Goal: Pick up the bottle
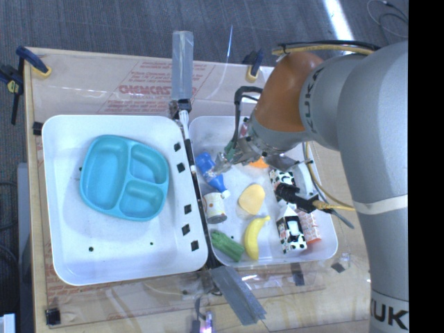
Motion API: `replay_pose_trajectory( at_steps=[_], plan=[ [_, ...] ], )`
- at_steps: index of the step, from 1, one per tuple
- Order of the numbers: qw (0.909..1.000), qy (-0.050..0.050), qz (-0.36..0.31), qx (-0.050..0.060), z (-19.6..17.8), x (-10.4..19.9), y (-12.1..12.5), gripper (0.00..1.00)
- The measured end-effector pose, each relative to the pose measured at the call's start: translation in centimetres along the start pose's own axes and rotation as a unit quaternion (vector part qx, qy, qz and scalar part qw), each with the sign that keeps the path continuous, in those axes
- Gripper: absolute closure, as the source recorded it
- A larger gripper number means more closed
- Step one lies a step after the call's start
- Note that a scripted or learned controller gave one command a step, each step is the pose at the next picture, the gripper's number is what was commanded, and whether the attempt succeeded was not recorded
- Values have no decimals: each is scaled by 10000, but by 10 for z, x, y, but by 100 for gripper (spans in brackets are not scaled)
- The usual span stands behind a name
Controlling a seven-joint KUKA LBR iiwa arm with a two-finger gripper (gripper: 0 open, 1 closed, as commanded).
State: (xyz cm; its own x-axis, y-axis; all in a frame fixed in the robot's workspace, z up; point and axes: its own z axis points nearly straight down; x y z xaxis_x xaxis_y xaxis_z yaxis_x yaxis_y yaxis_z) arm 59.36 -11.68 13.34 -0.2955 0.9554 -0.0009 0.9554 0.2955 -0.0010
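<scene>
The left bin [55,207] holds a blue tray [125,177]; the bottle [214,207] lies in the right bin [326,245], at seven o'clock from the gripper [232,155], its fingers I cannot tell

The arm [347,116] covers the right bin's [326,245] back right corner and runs out of frame on the right. An orange thing [258,163] pokes out from under the wrist, maybe a carrot, hard to say.
</scene>
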Motion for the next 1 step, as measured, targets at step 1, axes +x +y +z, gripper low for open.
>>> replay_pose_trajectory(
  at_steps=[1],
  plan=[
    [9940,2,1094,-1,-121,50,33,100]
  ],
)
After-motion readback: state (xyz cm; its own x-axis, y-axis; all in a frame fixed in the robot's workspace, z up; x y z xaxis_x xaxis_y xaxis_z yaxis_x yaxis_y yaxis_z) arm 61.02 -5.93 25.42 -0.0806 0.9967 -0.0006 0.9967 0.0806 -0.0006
